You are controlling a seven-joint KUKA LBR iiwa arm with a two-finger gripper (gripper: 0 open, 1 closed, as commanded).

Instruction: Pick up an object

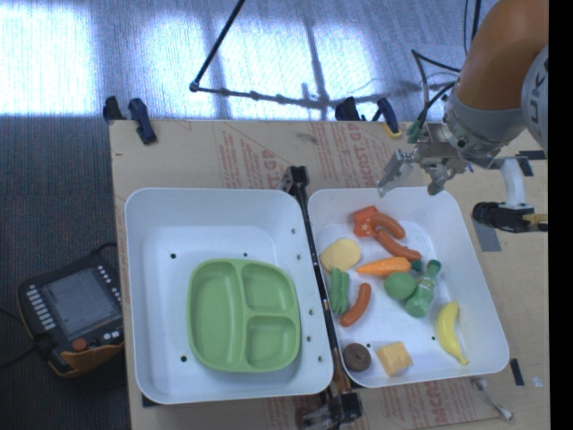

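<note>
The right bin (pixel 479 280) holds toy food: an orange-red pepper (pixel 364 220), two sausages (pixel 397 244), a carrot (pixel 383 266), a yellow potato-like piece (pixel 340 254), green beans (pixel 339 289), a green bottle (pixel 422 290), a banana (pixel 448 331), a cheese cube (pixel 394 358) and a brown cookie (pixel 357 357). My gripper (pixel 414 179) hangs open above the bin's far edge, with nothing between its fingers. It is up and to the right of the pepper.
The left bin (pixel 161 240) holds a green divided tray (pixel 243 314). A black divider clamp (pixel 296 180) sits between the bins. A teach pendant (pixel 72 316) lies off the bench to the left. Clamps (pixel 139 117) grip the bench's far edge.
</note>
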